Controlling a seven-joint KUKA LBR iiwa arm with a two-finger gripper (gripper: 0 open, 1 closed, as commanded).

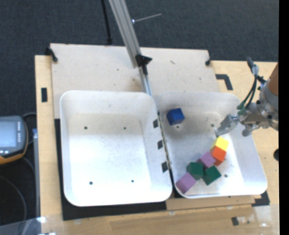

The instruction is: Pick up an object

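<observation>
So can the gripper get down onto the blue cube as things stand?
Probably yes: the blue cube sits alone in the right bin, apart from the cluster of blocks, with the gripper nearby and nothing between.

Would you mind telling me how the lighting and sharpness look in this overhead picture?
In the camera view: light is even, without glare on the right bin; the blue block casts a soft shadow beneath it; the gripper looks slightly blurred; the blocks' edges are soft.
</observation>
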